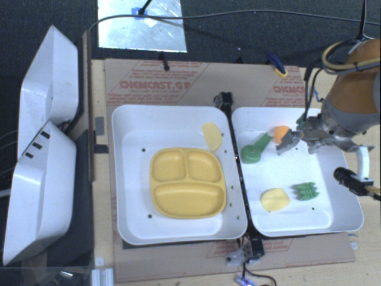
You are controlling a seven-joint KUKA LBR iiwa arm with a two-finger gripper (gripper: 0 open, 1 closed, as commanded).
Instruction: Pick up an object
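Note:
My gripper (299,145) hangs over the back part of the right bin (342,219). It stands open, with bare white bin floor between its fingers. An orange object (280,132) lies right beside the left finger (286,143), partly hidden by it. A green scoop-shaped object (255,149) lies to the left of that, near the bin's left wall. Nearer the front sit a pale yellow round piece (274,199) and a small green leafy piece (306,190).
The left bin (128,177) holds a yellow divided plate (188,181) and a pale yellow slice (212,136) by its back right corner. A black clamp (224,99) sits between the bins at the back. A black part with cable (350,180) juts over the right bin's right rim.

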